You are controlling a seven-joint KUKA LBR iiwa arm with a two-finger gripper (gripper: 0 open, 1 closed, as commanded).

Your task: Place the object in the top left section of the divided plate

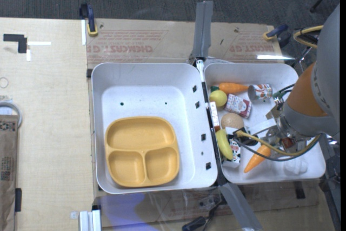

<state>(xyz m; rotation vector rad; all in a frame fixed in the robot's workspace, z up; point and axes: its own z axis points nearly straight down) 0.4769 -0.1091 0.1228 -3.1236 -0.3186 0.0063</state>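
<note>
The divided plate (142, 150) in the left bin (102, 116) has nothing in it. The claw (273, 143) is low over the right bin's (303, 175) toy carrot (256, 158); its grip I cannot tell. Placing remains.

The grey arm (324, 78) reaches in from the right, its claw (273, 140) lowered.

Evenly and brightly lit from above, with soft, faint shadows inside the white bins (102, 116) and mild glare off their walls. Slightly grainy and soft throughout; blurred most at the arm (330, 62) near the right edge.
</note>
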